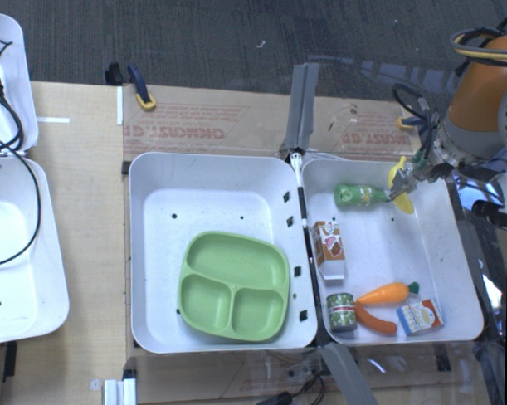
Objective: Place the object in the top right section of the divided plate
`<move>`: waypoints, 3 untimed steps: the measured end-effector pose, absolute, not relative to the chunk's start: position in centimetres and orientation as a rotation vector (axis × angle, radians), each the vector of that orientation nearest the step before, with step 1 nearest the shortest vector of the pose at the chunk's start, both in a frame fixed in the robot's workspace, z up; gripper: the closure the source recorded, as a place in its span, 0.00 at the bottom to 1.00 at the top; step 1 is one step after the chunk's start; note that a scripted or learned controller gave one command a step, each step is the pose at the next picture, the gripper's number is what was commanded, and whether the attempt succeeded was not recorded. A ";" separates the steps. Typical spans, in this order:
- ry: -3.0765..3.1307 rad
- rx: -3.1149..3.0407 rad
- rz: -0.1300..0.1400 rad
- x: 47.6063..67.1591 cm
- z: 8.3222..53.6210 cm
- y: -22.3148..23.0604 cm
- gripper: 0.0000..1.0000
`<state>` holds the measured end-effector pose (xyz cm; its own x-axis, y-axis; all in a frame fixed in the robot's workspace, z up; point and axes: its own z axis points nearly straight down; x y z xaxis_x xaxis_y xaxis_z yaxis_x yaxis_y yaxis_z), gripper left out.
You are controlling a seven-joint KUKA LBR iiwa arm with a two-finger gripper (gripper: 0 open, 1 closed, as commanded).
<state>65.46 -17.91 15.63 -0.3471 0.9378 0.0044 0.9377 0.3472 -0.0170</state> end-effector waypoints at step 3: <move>-2.965 -1.035 0.001 53.1 22.8 -1.0 1.00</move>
